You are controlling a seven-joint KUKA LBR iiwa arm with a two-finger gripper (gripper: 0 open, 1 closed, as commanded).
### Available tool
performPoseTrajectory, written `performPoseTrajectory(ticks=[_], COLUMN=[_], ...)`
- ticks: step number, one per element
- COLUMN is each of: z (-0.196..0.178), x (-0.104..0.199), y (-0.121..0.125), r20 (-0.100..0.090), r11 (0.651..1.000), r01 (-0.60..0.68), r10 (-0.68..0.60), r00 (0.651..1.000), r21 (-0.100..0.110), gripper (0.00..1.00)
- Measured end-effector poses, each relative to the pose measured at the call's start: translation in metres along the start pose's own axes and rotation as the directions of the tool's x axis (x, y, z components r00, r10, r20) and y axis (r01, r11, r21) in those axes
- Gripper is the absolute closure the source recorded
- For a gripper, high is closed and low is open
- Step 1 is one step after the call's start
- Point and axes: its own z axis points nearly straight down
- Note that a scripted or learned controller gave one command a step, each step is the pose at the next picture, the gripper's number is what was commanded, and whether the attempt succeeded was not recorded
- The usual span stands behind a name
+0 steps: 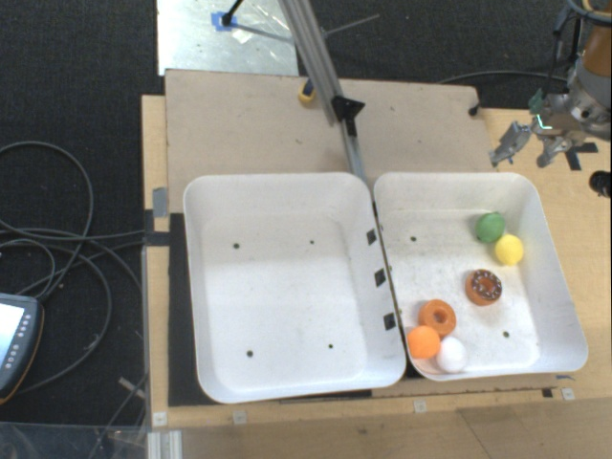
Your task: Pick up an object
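Even, bright overhead light; the white bins (287,199) glare slightly, shadows are soft, and detail is mildly blurred.

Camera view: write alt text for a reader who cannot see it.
Two shallow white bins sit side by side on a bench; the right bin holds a green ball, yellow ball, chocolate doughnut, orange ring, orange ball and white ball. The gripper hovers beyond that bin's far right corner, holding nothing.
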Motion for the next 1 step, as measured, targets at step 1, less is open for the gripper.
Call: performPoseTrajectory(ticks=[1], z=[-0.0032], x=[0.0003], y=[0.0009], r20=[0.002], r11=[1.000], r01=[0.002], r10=[-0.002], r00=[1.000], r21=[-0.004], gripper=[0.00])
